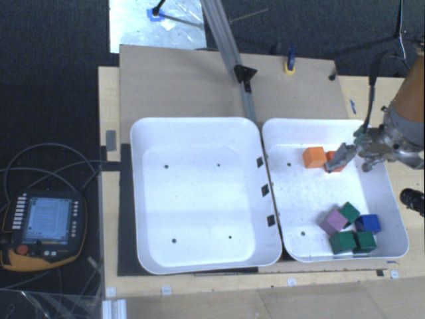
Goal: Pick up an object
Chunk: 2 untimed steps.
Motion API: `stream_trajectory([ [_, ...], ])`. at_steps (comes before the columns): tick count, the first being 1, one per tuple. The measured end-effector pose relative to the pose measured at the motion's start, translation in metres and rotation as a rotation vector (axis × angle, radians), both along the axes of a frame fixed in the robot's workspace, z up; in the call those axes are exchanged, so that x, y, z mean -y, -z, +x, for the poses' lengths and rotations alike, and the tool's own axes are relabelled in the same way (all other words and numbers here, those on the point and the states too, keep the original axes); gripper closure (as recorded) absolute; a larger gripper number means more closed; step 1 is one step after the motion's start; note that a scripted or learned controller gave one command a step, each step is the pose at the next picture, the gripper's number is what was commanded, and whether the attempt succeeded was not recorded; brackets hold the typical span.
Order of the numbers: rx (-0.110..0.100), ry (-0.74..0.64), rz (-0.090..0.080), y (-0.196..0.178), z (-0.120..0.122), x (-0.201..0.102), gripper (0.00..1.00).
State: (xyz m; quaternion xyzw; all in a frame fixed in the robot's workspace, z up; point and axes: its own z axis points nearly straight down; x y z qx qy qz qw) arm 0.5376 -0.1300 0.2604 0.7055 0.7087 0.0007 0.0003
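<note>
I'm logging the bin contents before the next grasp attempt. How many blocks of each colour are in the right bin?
Orange blocks: 2, the second partly hidden by the gripper
Green blocks: 3
Purple block: 1
Blue block: 1
Total: 7

Two white bins (199, 128) sitting on a pale tan bench (179, 78), the right one showing an orange block (314, 157), a lilac block (332, 221), a blue block (368, 223) and dark green blocks (352, 242); a grey gripper (340, 158) gleaming beside a second orange-red block (336, 167).
</note>
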Motion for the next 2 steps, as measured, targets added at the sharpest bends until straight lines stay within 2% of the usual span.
stream_trajectory([
  [1,0.001,0.001,0.000,0.000,0.000,0.000,0.00],
  [2,-0.005,0.002,0.000,0.053,0.008,-0.007,0.00],
])
